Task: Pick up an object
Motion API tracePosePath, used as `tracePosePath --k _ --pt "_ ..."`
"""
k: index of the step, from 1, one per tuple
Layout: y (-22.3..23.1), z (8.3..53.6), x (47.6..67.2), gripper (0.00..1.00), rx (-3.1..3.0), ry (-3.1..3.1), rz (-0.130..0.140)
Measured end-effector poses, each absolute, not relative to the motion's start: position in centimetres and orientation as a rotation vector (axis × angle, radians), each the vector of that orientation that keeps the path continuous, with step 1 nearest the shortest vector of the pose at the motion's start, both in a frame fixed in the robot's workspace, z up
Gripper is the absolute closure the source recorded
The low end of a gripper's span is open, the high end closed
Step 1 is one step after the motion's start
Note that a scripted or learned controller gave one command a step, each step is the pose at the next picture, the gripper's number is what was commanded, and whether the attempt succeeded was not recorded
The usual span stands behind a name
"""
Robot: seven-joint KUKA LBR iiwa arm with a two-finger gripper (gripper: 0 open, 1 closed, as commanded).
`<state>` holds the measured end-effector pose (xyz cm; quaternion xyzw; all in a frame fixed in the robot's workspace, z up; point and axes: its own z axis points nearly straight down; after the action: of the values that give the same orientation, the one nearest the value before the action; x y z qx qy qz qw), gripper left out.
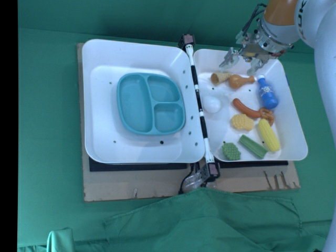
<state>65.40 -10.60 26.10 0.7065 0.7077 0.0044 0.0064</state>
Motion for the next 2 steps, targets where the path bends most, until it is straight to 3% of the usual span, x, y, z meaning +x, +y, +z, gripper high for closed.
tracePosePath --k 1,2 --pt "-14.8 18.3 61.0 0.0 2.227 2.207 0.008" --pt "-14.8 20.0 61.3 1.0 2.217 2.2 0.015"
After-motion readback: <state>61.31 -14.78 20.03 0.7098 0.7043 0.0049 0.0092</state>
